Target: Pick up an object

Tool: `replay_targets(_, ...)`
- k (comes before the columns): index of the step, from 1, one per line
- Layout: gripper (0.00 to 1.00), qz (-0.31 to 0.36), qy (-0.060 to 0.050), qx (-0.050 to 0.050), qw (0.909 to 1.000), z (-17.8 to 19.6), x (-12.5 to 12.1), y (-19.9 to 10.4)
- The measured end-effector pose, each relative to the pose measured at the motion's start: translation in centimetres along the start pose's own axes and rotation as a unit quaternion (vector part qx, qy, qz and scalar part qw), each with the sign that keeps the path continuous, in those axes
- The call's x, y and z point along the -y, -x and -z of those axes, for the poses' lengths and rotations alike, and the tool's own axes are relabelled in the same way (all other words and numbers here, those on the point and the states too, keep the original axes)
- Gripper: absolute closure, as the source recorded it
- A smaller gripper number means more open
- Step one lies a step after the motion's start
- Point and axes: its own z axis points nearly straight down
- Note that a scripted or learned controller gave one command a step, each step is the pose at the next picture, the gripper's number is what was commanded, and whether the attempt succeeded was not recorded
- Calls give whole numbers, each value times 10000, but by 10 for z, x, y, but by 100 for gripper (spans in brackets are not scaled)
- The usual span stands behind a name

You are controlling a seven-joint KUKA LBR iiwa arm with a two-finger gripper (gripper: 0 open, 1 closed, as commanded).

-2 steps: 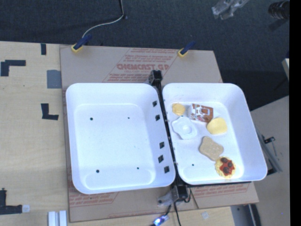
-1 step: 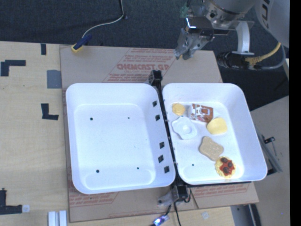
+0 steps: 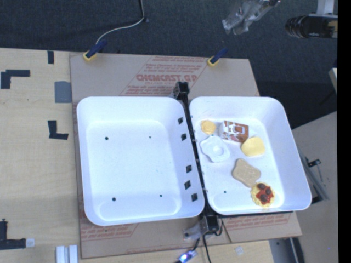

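The right bin [image 3: 285, 130] holds several toy food items: a small yellow round piece [image 3: 208, 127], a red-and-white carton [image 3: 236, 131], a yellow lump [image 3: 253, 146], a white fried egg [image 3: 215, 150], a tan bread slice [image 3: 245, 172] and a red-topped tart [image 3: 263, 194]. My gripper [image 3: 237, 22] hangs high at the top right, well beyond the bins' far edge, over the dark floor. Nothing is visible between its fingers.
The left bin [image 3: 131, 158] sits beside the right one on a brown cardboard sheet [image 3: 164, 75]. Black clips [image 3: 188, 169] line the seam between the bins. Blue-yellow clamps [image 3: 94, 49] hold the sheet's far corners, and a cable [image 3: 137, 10] trails behind.
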Motion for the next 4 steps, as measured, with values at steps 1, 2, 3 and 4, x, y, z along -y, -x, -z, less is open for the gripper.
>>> replay_targets(1,100,-3,-107,9,9999,-79,22,-22)
replay_targets(2,100,5,-26,2,10000,-4,-5,-28)
replay_targets(3,100,20,-133,10,9999,-117,54,-93)
replay_targets(4,100,3,-4,-9,10000,0,40,-92)
